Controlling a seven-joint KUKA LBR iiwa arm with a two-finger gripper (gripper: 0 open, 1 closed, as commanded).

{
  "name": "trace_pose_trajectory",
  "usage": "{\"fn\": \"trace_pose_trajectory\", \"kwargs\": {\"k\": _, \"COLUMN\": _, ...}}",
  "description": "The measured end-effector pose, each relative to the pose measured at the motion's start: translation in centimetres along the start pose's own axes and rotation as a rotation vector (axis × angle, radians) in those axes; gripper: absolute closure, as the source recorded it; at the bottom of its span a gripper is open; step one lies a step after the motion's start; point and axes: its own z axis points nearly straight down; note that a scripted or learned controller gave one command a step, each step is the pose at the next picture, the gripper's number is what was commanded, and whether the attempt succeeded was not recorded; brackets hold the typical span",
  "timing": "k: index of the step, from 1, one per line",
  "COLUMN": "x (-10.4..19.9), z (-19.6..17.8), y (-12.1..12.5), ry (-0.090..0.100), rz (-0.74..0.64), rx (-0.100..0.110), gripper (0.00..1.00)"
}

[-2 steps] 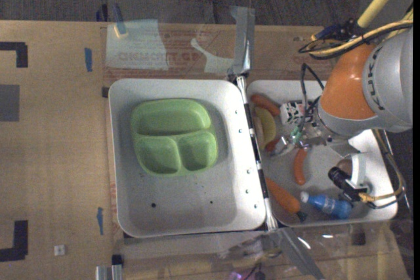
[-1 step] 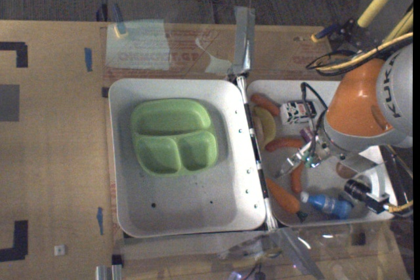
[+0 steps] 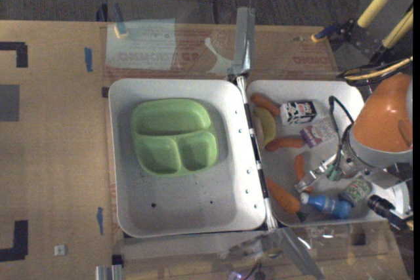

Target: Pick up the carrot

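The carrot (image 3: 283,196) is orange with a green tip and lies slantwise at the near left corner of the right bin (image 3: 354,96), against the dividing wall. My gripper (image 3: 323,173) hangs low over the right bin's middle, to the right of and slightly beyond the carrot and clear of it. A smaller orange piece (image 3: 300,166) lies just left of the gripper. The arm's orange band (image 3: 387,116) covers the bin's right side.
Around the gripper lie a blue bottle (image 3: 330,206), a green can (image 3: 356,190), a purple carton (image 3: 318,132), a milk carton (image 3: 298,112), a banana (image 3: 264,125) and two sausages (image 3: 284,143). The left bin (image 3: 125,206) holds a green divided plate (image 3: 173,136).
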Motion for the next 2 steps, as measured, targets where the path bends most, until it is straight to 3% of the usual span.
{"fn": "trace_pose_trajectory", "kwargs": {"k": 1, "x": -0.1, "z": -1.1, "y": 0.1, "ry": -0.003, "rz": 0.004, "rx": -0.005, "gripper": 1.0}}
{"fn": "trace_pose_trajectory", "kwargs": {"k": 2, "x": 2.0, "z": -7.7, "y": -0.8, "ry": 0.0, "rz": -0.173, "rx": -0.001, "gripper": 1.0}}
